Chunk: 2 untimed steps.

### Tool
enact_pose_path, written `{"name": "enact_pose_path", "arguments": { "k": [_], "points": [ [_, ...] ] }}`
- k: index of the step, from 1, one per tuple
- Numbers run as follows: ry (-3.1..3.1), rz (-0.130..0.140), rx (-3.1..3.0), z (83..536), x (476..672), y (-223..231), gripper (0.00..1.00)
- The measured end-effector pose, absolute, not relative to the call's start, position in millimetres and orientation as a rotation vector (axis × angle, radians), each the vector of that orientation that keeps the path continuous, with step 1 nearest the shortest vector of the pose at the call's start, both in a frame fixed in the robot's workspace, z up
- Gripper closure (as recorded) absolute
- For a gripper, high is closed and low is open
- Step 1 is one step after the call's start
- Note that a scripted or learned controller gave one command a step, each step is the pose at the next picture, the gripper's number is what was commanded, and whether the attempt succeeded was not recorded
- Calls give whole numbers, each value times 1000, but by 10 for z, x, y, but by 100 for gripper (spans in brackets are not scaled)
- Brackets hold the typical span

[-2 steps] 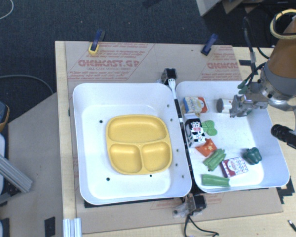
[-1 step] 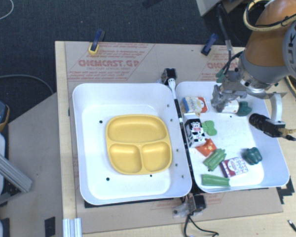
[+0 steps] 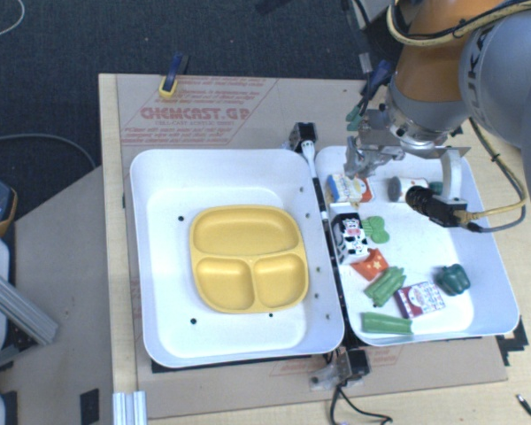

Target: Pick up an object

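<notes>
My gripper (image 3: pixel 359 168) hangs low over the far left corner of the right bin (image 3: pixel 491 264). Directly beneath and touching or nearly touching it lies a small white packet with blue and orange print (image 3: pixel 343 189). Nearer along the bin's left wall are a black-and-white patterned item (image 3: pixel 350 234), a small green piece (image 3: pixel 377 231) and a red-orange packet (image 3: pixel 373 264). A green pickle-like piece (image 3: pixel 385 286), a red box (image 3: pixel 421 300), a dark green pepper (image 3: pixel 453 279) and a green pod (image 3: pixel 386 324) sit toward the near side.
The left bin (image 3: pixel 155 237) holds a yellow divided plate (image 3: pixel 248 257). A small grey piece (image 3: pixel 394 187) lies just right of the gripper. The grey arm with its orange band (image 3: pixel 438 51) reaches in from the upper right.
</notes>
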<state>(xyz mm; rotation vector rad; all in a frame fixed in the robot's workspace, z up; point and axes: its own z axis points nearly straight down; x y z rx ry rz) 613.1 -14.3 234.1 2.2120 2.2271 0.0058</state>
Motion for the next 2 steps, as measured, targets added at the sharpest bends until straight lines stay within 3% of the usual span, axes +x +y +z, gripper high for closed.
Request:
{"name": "enact_pose_path", "arguments": {
  "k": [1, 2],
  "points": [
    [2229, -2, 2219, 2264, 6067, 253, 100],
    [2224, -5, 2223, 2192, 6078, 220, 100]
  ]
}}
